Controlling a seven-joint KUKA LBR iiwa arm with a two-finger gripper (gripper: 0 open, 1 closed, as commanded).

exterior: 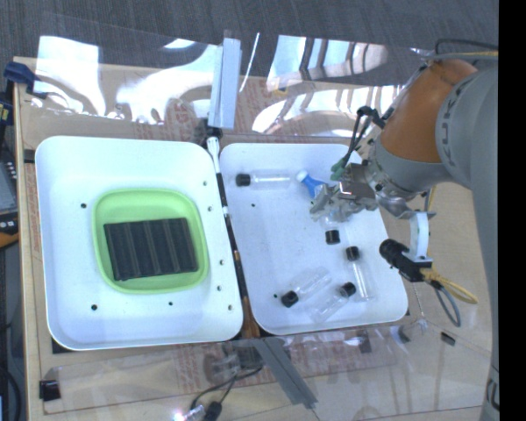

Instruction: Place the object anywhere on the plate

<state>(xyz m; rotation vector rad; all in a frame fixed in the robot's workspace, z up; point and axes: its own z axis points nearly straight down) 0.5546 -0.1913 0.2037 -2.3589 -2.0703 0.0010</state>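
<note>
A green plate (147, 207) with a dark ribbed insert lies in the left white bin (61, 182). Several clear vials with black caps are scattered in the right white bin (263, 253): one (259, 180) near the far left corner, one (298, 290) at the near edge, and another (358, 274) near the right wall. A loose black cap (332, 236) lies mid-bin. My gripper (330, 203) hangs low over the right bin's far right part, just above that cap and beside a small blue piece (305, 181).
The raised rims of the two bins meet in a ridge (226, 235) between the plate and the vials. Clear plastic sheeting (158, 86) lies behind the bins. Cables and a metal bracket (272, 367) sit at the bench's near edge.
</note>
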